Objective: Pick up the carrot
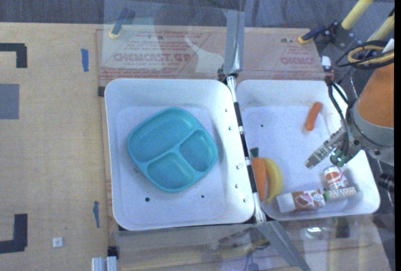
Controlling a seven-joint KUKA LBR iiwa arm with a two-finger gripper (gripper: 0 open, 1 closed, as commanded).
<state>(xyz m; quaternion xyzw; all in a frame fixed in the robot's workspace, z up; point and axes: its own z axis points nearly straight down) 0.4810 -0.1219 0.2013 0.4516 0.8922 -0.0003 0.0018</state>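
The carrot (259,174) is orange with a green top. It lies against the left wall of the right bin (282,94), with its tip toward the front, and touches a yellow banana (274,177) on its right. My gripper (328,155) hovers over the right side of that bin, well to the right of the carrot and apart from it. Its fingers (319,154) look open with nothing between them. The arm's orange band (379,97) is at the right edge.
A small orange-red sausage-like piece (312,116) lies toward the back of the right bin. A red-and-white can (335,176) and a white packet (307,199) sit at the front right, just below the gripper. A teal divided plate (172,149) rests in the left bin (125,201).
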